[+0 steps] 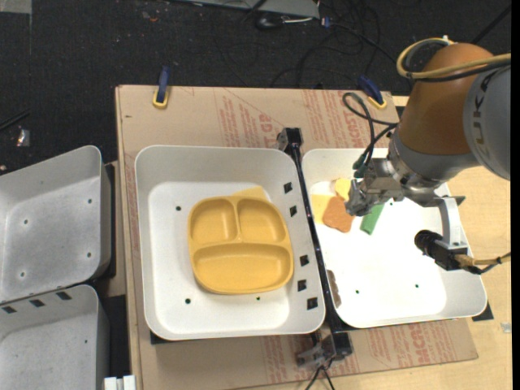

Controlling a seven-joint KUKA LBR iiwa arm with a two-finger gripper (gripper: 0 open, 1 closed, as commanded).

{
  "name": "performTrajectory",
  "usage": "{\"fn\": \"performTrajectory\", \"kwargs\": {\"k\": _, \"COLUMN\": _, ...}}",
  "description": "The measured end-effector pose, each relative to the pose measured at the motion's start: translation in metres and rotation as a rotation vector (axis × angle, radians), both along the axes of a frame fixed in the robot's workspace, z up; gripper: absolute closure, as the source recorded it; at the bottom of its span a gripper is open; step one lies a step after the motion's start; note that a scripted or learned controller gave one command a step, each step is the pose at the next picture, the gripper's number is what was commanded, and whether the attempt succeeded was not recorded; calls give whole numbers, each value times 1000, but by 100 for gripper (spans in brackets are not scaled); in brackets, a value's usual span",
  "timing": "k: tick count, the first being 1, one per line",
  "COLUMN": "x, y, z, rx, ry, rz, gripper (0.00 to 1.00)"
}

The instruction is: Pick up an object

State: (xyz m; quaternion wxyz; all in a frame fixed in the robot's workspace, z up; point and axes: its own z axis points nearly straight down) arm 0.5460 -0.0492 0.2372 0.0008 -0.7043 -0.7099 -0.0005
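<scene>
On the desk (pixel 211 108) you can see red printing on the brown board under the bins, mirrored and too faint to read, and part of grey lettering on the arm's housing at the right edge, cut off. In the right bin (pixel 406 299) lie an orange wedge-shaped piece (pixel 336 214), a green block (pixel 372 218) and a pale yellow piece (pixel 341 188), all close together near its upper left. The tool (pixel 362 200) hangs over these three, and you cannot tell how its jaws stand or whether it touches any. The left bin (pixel 162 218) holds a yellow divided tray (pixel 240 245).
</scene>
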Motion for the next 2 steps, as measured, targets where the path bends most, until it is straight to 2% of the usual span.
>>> {"fn": "performTrajectory", "kwargs": {"k": 1, "x": -11, "y": 47, "z": -10, "rx": 0, "ry": 1, "rz": -1, "gripper": 100}}
{"fn": "performTrajectory", "kwargs": {"k": 2, "x": -31, "y": 102, "z": -1, "rx": 0, "ry": 1, "rz": 0, "gripper": 100}}
